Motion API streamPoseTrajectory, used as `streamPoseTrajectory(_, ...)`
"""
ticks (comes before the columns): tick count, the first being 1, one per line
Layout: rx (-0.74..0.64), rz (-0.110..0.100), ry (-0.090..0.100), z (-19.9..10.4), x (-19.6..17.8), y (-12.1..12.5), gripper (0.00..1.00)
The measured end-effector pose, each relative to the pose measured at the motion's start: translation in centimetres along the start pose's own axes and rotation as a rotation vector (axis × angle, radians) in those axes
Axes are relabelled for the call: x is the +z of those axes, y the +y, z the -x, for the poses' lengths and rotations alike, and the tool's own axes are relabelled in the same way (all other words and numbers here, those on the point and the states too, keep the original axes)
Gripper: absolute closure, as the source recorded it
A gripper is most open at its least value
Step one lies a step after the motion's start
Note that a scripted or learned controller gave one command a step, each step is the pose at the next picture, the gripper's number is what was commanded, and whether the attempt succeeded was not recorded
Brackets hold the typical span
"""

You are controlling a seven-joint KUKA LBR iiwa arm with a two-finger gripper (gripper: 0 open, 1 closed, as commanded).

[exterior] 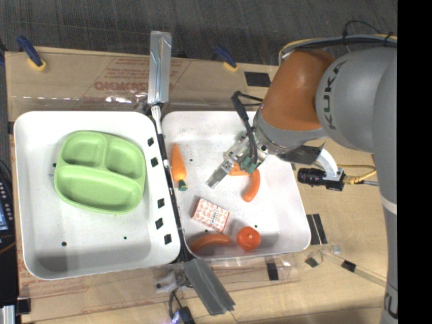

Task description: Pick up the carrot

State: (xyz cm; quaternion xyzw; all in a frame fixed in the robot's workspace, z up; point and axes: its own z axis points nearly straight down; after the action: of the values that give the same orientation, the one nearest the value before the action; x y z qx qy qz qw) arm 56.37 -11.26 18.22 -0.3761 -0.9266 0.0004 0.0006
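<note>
The gripper (pixel 228 169) is hovering mid-bin — grip state unclear. One carrot (pixel 178 167) is lying along the right bin's (pixel 287 208) left wall — open floor beside it.

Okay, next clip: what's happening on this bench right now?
A KUKA arm reaches in from the right over the right bin, with its gripper low in the middle of it. The carrot lies apart from the gripper, by the bin's left wall, not picked up. An orange sausage-shaped piece lies just right of the gripper. A patterned box and a tomato-like piece sit nearer the front. The left bin holds a green divided plate.
</note>
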Motion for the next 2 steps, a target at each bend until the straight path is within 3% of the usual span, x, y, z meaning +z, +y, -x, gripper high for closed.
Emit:
streamPoseTrajectory(1,-0.005,-0.004,0.005,0.0,-0.6,0.1,1.0)
streamPoseTrajectory(2,0.378,-0.001,-0.001,-4.7,-12.5,-0.5,1.0)
